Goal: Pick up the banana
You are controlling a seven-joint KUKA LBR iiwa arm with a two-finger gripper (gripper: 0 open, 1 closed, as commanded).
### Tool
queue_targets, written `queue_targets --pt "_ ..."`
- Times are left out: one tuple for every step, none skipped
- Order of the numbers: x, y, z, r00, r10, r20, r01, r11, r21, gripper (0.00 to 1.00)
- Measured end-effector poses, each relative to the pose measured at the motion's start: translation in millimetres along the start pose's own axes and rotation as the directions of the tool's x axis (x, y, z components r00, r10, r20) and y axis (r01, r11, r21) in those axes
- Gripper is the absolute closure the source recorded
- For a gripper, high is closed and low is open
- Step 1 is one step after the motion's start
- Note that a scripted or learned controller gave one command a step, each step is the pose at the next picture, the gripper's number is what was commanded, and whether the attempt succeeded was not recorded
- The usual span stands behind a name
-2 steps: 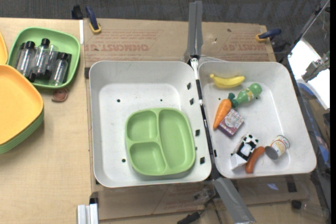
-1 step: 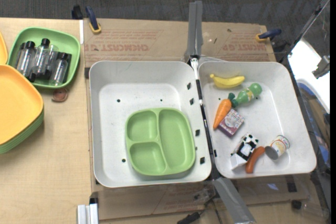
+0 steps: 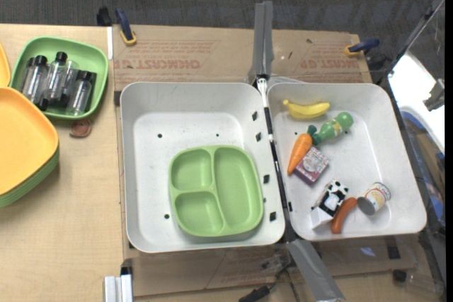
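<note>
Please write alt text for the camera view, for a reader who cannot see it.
A yellow banana lies at the far end of the right white bin, beside a carrot, a green bottle, a small can and other toy foods. The left white bin holds a green divided plate.

One fixed camera looks down aslant over both white bins point(image 3: 134, 152).

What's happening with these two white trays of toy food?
Nothing is being handled at this moment. The banana the robot is meant to pick up lies untouched near the far edge of the right bin, close to a carrot and a green bottle. The left bin holds a green divided plate.
</note>
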State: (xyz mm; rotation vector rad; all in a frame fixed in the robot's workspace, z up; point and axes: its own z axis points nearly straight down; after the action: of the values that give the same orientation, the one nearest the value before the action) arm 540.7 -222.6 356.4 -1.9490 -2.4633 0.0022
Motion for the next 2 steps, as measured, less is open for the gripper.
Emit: queue_targets --pt "1.7 -7.5 -28.6 0.998 0.063 0.002 -0.063 0.998 -0.002 1.0" --pt "0.2 -0.9 -54.2 0.999 0.043 0.001 -0.043 0.999 0.0 1.0"
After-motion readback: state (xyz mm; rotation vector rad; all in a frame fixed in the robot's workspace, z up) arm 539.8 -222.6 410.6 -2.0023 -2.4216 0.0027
